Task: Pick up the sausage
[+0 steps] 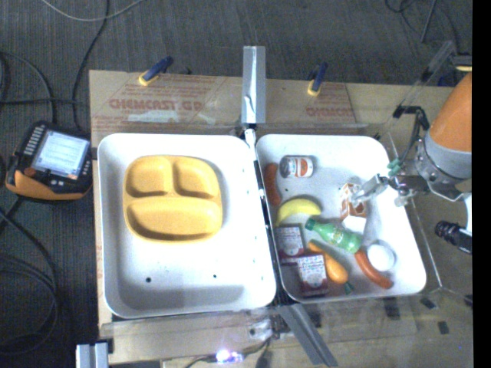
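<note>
The camera view looks down on two shallow white bins set side by side on the brown surface [222, 102]. The left white bin [115, 282] holds a yellow plastic divided tray [174, 198], lying flat near its middle. The right white bin [383, 152] carries the clutter: a small metal can [297, 166] on its side near the far wall, a yellow banana [299, 208], a green plastic bottle [334, 234] lying across the middle, two dark red packets [301, 259] near the front, an orange carrot-like piece [334, 267], and a white round cup [380, 254].

Two reddish sausage shapes show. One slim reddish-brown sausage [271, 184] lies along the right bin's left wall, just beside the banana. A second orange-red sausage [373, 271] lies at the front right corner, touching the cup.

The grey arm with its orange band reaches in from the right, and the tool [377, 185] hangs above the right side of that bin, near a small crumpled orange-and-white carton [354, 200]. Whether the tool is open or closed cannot be told; nothing is visibly held. Judging by this, the grasp is not yet done, and either sausage sits tight against a neighbour, which may hinder a clean pinch.
</note>
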{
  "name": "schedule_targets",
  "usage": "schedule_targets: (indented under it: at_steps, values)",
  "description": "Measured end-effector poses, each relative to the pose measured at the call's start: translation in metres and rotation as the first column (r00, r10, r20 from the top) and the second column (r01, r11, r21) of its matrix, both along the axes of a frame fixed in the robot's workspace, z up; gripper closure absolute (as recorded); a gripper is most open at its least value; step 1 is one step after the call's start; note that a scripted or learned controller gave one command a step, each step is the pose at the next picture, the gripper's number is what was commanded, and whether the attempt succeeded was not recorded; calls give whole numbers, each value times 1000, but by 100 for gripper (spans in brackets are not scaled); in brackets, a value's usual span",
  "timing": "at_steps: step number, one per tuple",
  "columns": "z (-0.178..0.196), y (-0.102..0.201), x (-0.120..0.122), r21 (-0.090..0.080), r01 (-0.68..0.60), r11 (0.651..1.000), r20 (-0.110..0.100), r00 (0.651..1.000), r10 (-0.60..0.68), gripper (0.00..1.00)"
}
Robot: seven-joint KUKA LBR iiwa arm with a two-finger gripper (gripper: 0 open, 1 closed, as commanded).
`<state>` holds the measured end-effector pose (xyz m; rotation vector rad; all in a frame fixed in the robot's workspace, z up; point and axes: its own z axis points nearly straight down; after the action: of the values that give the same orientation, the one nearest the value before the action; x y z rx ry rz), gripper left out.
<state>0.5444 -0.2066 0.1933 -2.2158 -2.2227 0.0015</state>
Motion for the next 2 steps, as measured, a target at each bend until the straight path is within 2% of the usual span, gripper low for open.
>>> schedule_targets:
  at_steps: [1,2]
  values:
    - [-69,-12,2,1,-29,1000,0,1000,29,0]
    - [51,-9,-29,-2,-65,998,2,998,65,0]
